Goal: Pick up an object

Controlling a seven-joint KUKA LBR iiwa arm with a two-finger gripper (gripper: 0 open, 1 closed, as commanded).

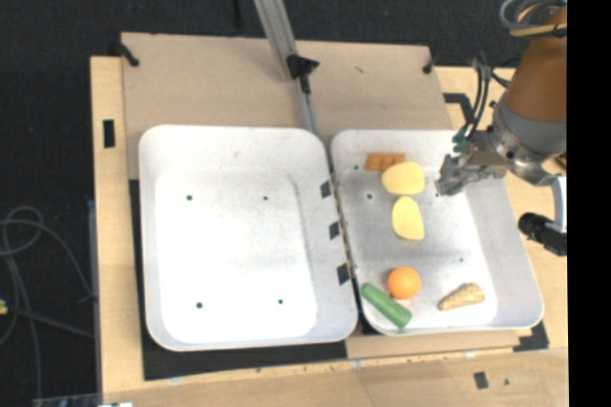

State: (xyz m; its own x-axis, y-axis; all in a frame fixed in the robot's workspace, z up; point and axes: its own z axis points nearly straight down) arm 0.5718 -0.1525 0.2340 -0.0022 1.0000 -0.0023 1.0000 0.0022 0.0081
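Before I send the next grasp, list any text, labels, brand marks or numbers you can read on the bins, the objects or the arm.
None: no readable text, label, brand or number on anything here.
Two shallow white bins: a few small dark dots, no lettering.
Round orange fruit, green cylinder, two yellow rounded pieces: plain surfaces.
Grey arm with orange band and its gripper: no markings legible.
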